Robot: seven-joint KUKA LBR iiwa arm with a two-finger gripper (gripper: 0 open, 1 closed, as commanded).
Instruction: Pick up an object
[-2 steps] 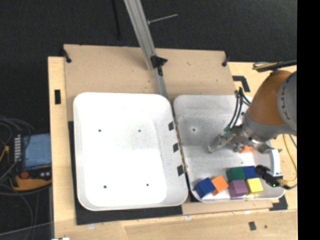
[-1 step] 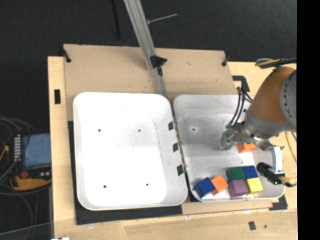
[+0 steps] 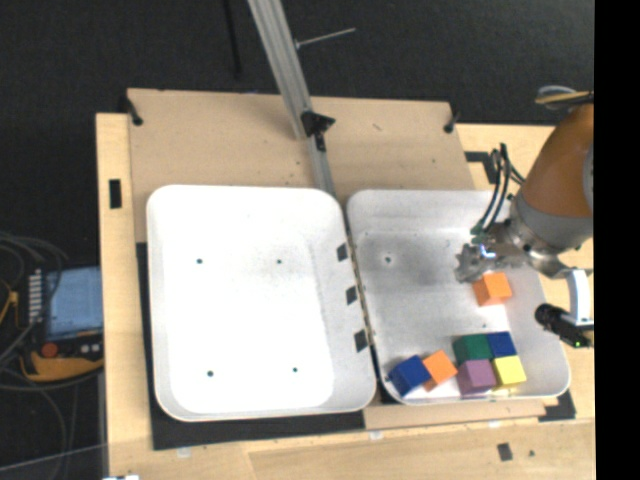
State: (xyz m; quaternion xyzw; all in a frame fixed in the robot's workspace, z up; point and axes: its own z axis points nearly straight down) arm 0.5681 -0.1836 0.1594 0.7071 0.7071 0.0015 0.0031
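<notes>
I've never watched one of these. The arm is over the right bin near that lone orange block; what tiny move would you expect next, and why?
Probably a short drop straight down onto the orange block. The gripper sits just up and left of it in the camera view, apart from the cluster of blocks at the near edge of the right bin, so that block looks like the easiest target. Whether its height already suits a grasp, I cannot tell.

The wooden bench (image 3: 400, 133) carries two white bins — left bin (image 3: 165, 268), right bin (image 3: 400, 228) (side by side).

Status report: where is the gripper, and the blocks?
Gripper low in right bin. Orange block just beside it, not held. Other blocks clustered apart.
</notes>
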